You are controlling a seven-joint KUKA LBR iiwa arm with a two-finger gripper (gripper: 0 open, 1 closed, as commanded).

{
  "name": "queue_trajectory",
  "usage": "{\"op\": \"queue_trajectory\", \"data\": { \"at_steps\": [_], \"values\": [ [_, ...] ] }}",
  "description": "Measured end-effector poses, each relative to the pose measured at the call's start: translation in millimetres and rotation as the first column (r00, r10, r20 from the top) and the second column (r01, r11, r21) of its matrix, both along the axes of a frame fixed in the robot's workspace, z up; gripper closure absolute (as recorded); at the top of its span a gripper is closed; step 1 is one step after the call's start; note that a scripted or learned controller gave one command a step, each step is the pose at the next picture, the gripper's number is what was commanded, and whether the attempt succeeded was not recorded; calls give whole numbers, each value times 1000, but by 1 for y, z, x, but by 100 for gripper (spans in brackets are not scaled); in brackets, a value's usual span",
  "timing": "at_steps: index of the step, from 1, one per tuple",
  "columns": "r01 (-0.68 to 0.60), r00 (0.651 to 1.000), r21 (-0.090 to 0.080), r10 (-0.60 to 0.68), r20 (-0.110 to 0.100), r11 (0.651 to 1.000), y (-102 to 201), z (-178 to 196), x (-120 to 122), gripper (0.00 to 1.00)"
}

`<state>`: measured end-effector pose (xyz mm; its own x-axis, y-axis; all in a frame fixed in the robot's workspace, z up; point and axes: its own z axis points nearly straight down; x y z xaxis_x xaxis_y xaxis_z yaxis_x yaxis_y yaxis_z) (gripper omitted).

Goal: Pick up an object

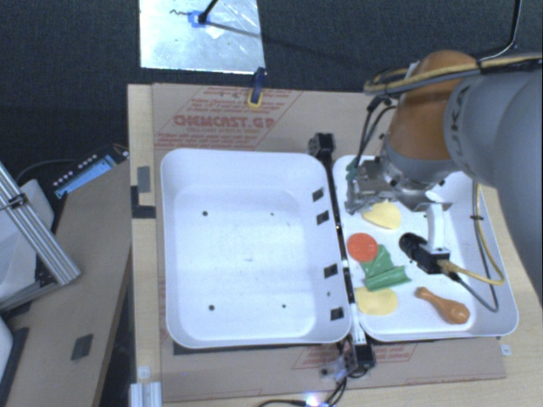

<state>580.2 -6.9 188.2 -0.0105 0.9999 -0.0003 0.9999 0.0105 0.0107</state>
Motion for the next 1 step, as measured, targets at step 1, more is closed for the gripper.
{"op": "queue_trajectory", "data": {
  "at_steps": [1],
  "values": [
    [0,1000,2,0,1,1000,74,97,45,100]
  ]
}}
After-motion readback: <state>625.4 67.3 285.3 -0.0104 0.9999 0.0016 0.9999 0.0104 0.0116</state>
